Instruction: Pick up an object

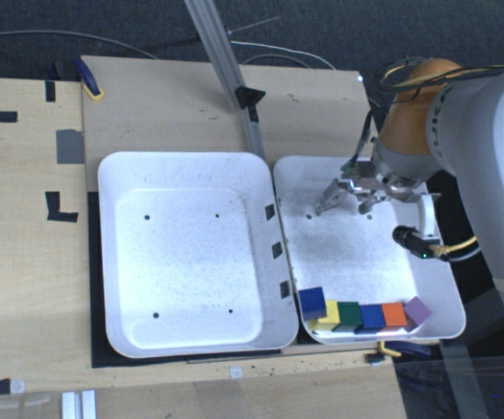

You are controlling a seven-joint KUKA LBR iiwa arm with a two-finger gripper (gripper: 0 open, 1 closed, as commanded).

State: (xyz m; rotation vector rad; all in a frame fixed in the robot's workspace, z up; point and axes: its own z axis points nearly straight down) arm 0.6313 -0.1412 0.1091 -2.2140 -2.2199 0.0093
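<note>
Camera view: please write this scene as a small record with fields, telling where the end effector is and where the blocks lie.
arm: KUKA arm reaching in from the right
end effector: above the far part of the right bin, fingers spread, nothing between them
right bin: holds all the blocks
blocks: row along the near wall: blue block, yellow block, green block, second blue block, orange block, purple block
left bin: white, beside the right bin
</note>
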